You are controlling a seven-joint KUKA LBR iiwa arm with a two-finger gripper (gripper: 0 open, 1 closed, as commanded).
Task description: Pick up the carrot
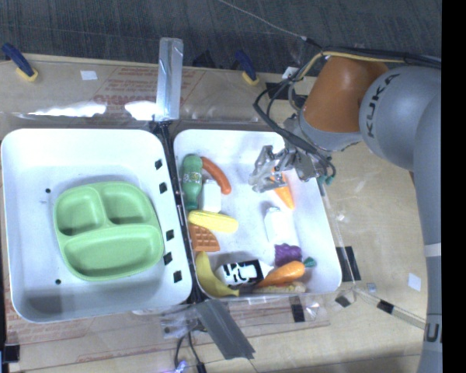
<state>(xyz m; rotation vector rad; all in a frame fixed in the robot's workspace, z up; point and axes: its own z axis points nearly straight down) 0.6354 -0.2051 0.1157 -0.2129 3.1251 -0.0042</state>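
Note:
A small orange cone-shaped carrot lies near the right wall of the right bin. My gripper hangs directly over its upper end, touching or nearly touching it. The gripper's metal parts hide the carrot's top. A second carrot-like piece, orange with a green tip, rests at the front of the same bin, well away from the gripper.
The right bin also holds a green cucumber, an orange sausage, corn, a waffle, a banana, purple grapes and a white bottle. A green divided plate sits in the left bin.

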